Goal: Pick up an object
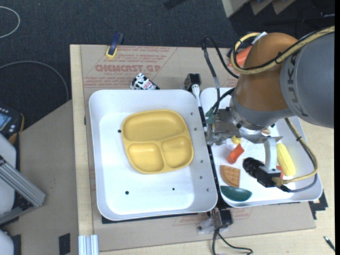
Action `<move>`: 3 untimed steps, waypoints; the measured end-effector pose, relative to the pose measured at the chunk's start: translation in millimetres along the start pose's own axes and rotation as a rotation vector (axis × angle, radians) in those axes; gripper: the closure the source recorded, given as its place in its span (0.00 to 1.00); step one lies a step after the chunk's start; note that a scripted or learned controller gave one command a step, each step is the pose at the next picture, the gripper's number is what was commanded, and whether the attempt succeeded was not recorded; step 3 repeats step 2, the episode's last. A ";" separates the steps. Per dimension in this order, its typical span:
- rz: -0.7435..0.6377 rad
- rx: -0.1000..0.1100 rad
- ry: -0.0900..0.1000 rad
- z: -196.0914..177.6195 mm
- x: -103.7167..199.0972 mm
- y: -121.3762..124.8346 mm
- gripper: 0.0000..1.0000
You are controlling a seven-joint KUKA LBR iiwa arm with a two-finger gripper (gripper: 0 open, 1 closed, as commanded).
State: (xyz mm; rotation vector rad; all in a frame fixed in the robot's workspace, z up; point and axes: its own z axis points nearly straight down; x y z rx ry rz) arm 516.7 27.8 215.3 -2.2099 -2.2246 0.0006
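- "CHEMCAST GP" stands in red capitals on the brown sheet (79,89) (the last letters are faint).
- The smaller red lines around it are too small to read.

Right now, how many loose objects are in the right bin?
4: an orange piece near the left wall, a waffle below it, a teal dish at the near edge, corn at the right. The arm covers the far part; more may be hidden.

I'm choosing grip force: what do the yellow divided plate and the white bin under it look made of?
Yellow plate: likely moulded plastic, smooth, faintly glossy, with rounded compartment walls. White bin: probably rigid plastic, judging by soft highlights and rounded corners; painted metal is possible.
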 end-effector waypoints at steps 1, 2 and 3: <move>0.001 0.000 -0.001 -6.7 37.9 -20.5 1.00; 0.003 0.001 -0.001 -13.0 69.4 -43.4 1.00; 0.003 0.001 -0.001 -13.0 69.4 -43.4 1.00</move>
